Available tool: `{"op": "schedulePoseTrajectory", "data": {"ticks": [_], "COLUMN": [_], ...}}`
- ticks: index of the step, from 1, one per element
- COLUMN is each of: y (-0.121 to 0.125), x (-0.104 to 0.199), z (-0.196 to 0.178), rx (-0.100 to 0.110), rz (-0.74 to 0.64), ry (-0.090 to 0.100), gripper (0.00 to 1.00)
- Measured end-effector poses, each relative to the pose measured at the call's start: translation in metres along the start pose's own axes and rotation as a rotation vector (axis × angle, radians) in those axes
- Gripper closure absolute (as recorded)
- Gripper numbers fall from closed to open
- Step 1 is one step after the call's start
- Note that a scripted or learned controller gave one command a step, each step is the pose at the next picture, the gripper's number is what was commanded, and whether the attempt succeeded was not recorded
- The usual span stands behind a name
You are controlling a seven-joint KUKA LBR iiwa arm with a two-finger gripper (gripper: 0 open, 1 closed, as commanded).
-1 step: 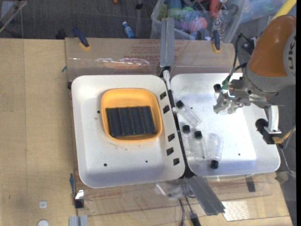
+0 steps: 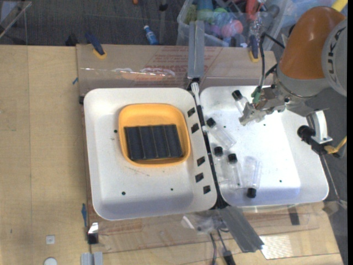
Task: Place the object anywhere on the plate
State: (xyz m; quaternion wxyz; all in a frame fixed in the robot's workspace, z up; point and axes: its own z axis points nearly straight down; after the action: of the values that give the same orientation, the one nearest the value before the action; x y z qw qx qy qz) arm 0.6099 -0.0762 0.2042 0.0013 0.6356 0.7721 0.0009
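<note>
- The gripper [image 2: 246, 116] is hanging low over the right bin [image 2: 287, 170], near its back wall, reaching in from the right under the arm's orange band [image 2: 309, 37]. From its height, it is probably working on a pick rather than a carry.
- Whether the jaws are released or clenched I cannot tell; they are small and blurred against the white floor, and nothing is showing plainly between them.
- The task's things are lying in that same bin: clear little vials with black caps. One vial [image 2: 237, 95] is sitting just behind the jaws toward the back wall. Another [image 2: 220, 134] is lying on its side a little left and forward of them, and two more [image 2: 245, 173] are resting well forward, near the front rim.
- The vials are see-through, smooth and round, so they are likely to roll or slip under a pinch; the black caps are the easiest parts to spot.
- The plate [image 2: 128, 117] is waiting in the left bin [image 2: 105, 192], well to the left of the jaws across the divider. It is orange, squarish with rounded corners and a raised rim.
- A dark ribbed block [image 2: 153, 142] is covering most of the plate's floor, leaving mainly the rim bare.
- The bins themselves are shallow, glossy white and round-cornered, standing side by side on the wooden surface [image 2: 38, 148].
</note>
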Motion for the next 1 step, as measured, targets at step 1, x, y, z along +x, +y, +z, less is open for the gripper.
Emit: {"op": "schedulePoseTrajectory", "data": {"ticks": [1], "y": [0.0297], "x": [0.0085], "z": [0.0091], "rx": [-0.001], "rz": [-0.163], "ry": [0.000], "gripper": [1.00]}}
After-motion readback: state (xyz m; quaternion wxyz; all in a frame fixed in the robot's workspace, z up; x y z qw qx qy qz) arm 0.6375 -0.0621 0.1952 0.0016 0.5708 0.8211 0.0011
